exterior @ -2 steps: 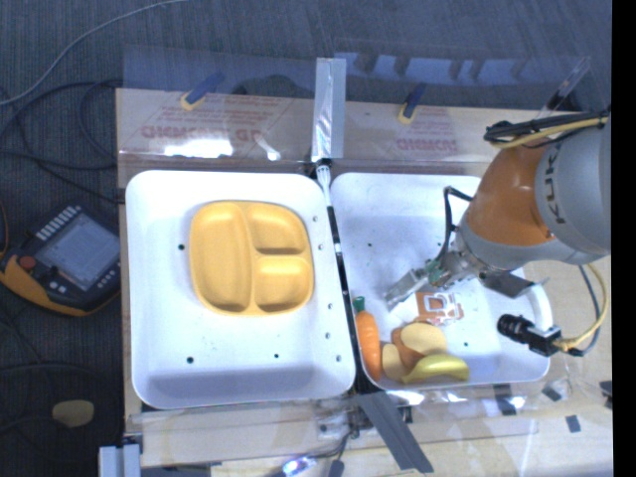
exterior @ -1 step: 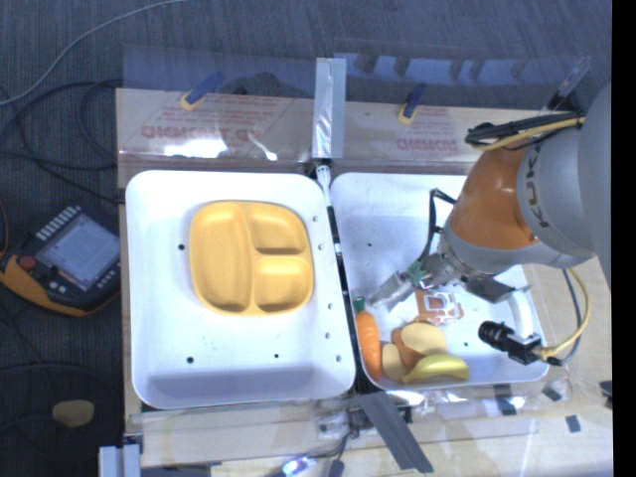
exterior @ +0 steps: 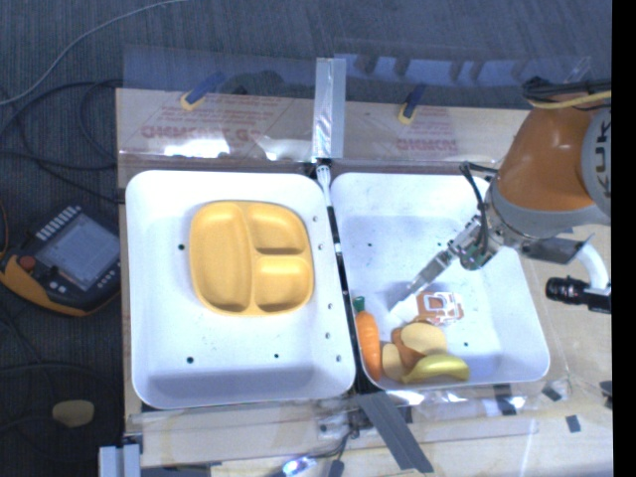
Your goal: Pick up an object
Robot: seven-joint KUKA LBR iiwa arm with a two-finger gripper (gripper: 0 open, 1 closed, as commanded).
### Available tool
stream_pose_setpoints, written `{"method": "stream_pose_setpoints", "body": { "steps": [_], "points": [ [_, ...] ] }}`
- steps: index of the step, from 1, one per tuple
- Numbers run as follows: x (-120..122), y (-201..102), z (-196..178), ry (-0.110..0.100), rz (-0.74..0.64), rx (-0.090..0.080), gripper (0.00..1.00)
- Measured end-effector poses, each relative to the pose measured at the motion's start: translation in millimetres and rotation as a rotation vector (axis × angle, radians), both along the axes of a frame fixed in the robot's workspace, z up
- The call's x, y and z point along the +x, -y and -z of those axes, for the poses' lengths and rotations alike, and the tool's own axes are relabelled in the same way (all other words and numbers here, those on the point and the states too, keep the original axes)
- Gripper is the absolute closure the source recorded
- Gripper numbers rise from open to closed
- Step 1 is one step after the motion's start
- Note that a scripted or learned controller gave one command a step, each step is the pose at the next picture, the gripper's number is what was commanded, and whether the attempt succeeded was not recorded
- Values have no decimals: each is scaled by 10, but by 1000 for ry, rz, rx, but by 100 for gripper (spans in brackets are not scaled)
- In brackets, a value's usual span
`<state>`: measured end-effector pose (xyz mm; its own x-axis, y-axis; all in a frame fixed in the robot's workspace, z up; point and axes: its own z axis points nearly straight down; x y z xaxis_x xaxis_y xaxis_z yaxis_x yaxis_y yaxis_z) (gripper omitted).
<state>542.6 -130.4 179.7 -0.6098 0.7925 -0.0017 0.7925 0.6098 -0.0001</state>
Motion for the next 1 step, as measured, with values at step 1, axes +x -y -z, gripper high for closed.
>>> {"method": "stream_pose_setpoints", "body": {
  "steps": [1],
  "points": [
    [317,-140,912,8,248,1,0]
  ]
}}
